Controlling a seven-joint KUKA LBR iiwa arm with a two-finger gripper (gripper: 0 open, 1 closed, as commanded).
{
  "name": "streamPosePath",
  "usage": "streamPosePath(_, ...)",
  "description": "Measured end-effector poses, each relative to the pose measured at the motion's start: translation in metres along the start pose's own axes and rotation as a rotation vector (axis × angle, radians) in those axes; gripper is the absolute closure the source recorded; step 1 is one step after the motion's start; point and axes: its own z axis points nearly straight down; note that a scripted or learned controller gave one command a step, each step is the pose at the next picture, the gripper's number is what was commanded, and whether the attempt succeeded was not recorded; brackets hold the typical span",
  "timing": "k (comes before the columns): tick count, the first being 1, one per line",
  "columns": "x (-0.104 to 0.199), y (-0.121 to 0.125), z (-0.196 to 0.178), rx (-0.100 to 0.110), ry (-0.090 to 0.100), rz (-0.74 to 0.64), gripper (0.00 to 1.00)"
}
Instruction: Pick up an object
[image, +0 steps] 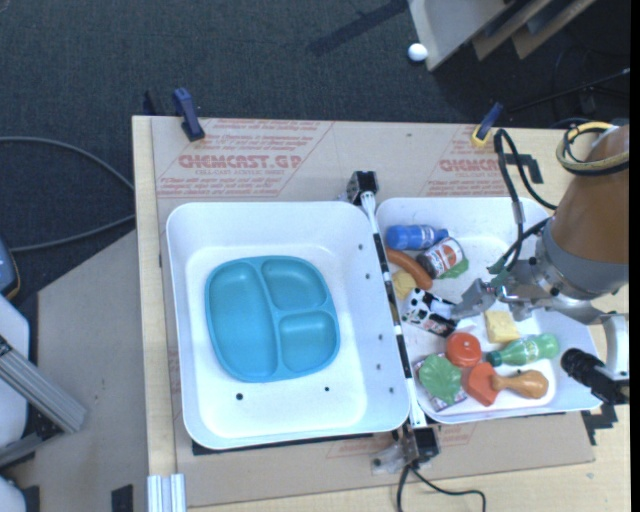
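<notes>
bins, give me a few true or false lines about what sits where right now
1. The blue plate lies in the left bin. True.
2. The blue plate has a single undivided well. False: it has three compartments.
3. The toys are crowded into the right bin. True.
4. The blue bottle lies at the near edge of the right bin. False: it lies near the far edge, beside the can.
5. The green bottle is in the left bin. False: it is in the right bin, next to the yellow block.
6. The gripper is over the right bin. True.
</notes>
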Motion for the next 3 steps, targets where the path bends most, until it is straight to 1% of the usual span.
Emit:
streamPosePath(1,-0.011,-0.012,0.113,0.001,0.0,0.001,0.0)
streamPosePath(2,-0.011,-0.011,0.103,-0.003,-0.001,0.002,1.0)
streamPosePath(3,0.086,0.026,0.024,-0.001,0.0,-0.001,1.0)
